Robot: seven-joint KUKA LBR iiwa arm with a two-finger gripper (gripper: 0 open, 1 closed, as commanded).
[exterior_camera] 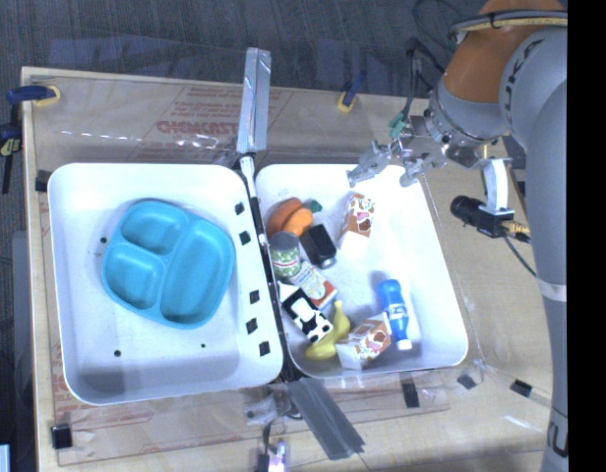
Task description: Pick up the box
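The right bin point(436, 254) holds several small boxes. A brown and white carton point(359, 214) stands near the back. A second carton of that kind point(367, 342) lies at the front edge. Left of the upright carton is a black box point(320, 244), and further forward a black and white patterned box point(305, 313). My gripper point(387, 171) hangs over the back rim of the right bin, up and right of the upright carton. Its fingers point(360, 173) are spread open with nothing between them.
An orange toy point(291, 216), a green can point(285, 257), a blue bottle point(394, 313) and a banana point(328, 334) crowd the boxes. The left bin point(77, 342) holds a blue divided plate point(170, 261). A clamp bar point(252, 101) sits behind the bins.
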